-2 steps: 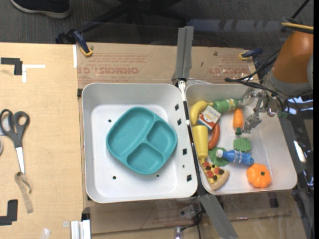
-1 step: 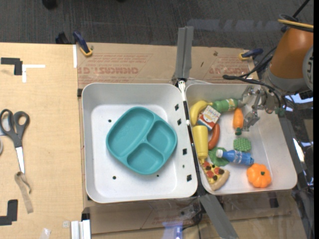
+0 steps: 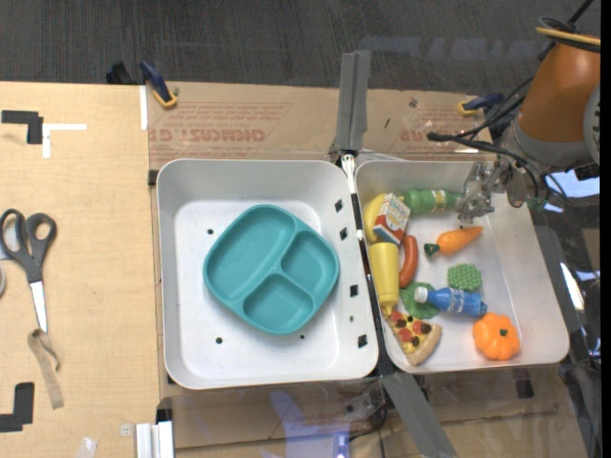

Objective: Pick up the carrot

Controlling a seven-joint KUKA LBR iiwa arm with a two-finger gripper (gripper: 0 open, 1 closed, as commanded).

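While over right bin, gripper (image 3: 474, 208) above carrot (image 3: 452, 241).

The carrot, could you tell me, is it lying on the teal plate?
No, the carrot lies in the right bin, while the teal plate sits in the left bin.

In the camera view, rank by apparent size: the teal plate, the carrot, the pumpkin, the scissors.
1. teal plate
2. scissors
3. carrot and pumpkin: too alike to rank; the carrot is longer, the pumpkin rounder.
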